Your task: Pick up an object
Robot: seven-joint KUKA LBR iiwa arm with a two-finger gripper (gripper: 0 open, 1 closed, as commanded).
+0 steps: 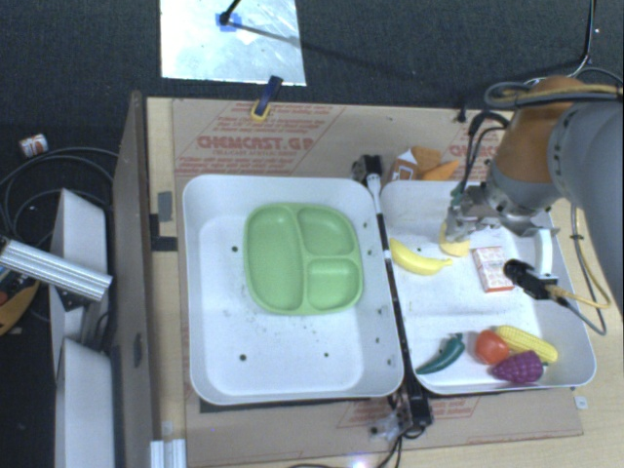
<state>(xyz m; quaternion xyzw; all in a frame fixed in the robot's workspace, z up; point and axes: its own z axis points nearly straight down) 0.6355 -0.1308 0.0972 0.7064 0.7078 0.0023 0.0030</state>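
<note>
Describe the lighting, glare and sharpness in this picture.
Camera view: even overhead light, soft shadows beneath the green plate and banana; the foil sheet at the top glares bright; the white bins look slightly washed out; the arm is a little soft near the gripper; overall focus is moderate.

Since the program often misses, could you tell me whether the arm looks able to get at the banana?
Probably yes: the banana lies uncovered in the right bin, just beside the hand.

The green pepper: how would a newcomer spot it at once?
Look in the right bin, at its front edge beside the divider between the bins. The green pepper lies there, left of the tomato: dark green, slim and curved, unlike the yellow banana.
</note>
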